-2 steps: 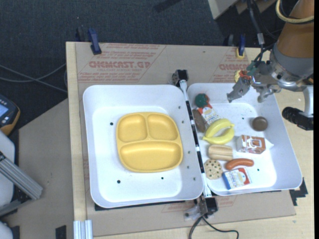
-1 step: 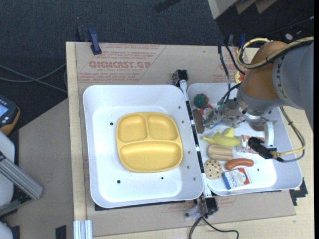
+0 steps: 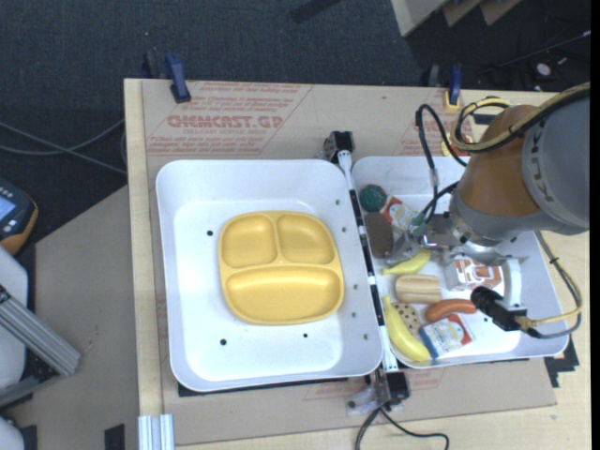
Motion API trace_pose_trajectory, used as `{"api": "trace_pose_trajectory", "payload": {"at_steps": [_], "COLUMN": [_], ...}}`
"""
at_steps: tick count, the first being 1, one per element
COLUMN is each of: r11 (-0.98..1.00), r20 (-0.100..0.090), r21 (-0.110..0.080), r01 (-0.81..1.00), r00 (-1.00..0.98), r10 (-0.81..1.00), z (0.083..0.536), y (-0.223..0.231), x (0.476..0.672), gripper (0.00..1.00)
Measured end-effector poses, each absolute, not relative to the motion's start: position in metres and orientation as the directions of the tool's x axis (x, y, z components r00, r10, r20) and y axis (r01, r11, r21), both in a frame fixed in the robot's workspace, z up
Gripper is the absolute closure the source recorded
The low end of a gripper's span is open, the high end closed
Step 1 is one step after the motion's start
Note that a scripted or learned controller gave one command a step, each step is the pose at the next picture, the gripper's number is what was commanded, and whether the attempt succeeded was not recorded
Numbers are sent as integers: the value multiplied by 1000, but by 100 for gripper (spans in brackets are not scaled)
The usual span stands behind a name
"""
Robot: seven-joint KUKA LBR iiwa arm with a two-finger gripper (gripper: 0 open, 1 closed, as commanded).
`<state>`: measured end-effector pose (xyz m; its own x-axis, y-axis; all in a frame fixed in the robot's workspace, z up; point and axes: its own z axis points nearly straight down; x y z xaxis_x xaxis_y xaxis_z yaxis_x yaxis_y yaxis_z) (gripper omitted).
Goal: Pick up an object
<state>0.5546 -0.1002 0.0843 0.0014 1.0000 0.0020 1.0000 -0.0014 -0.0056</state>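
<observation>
red print on the bench's brown board [image 3: 225, 120] reads roughly "chemcast gp"; the smaller lines around it are too fine to make out. a smooth yellow plastic divided plate [image 3: 280, 267] lies in the left bin [image 3: 178, 251]. right of that plate, the right bin [image 3: 553, 340] holds a banana [image 3: 405, 331], a sausage [image 3: 448, 308], a green ball [image 3: 373, 196] and printed packets, partly hidden by the arm. the gripper [image 3: 419, 242] sits low over the pile; whether it is clenched, i cannot tell.

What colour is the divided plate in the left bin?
Yellow; the divided plate shows plainly in the camera view.
</observation>
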Motion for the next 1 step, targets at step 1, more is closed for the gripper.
{"api": "trace_pose_trajectory", "payload": {"at_steps": [1], "r11": [-1], "r20": [0], "r21": [0], "r01": [1000], "r00": [1], "r10": [1000], "z": [84], "y": [-102], "x": [557], "gripper": [0]}}
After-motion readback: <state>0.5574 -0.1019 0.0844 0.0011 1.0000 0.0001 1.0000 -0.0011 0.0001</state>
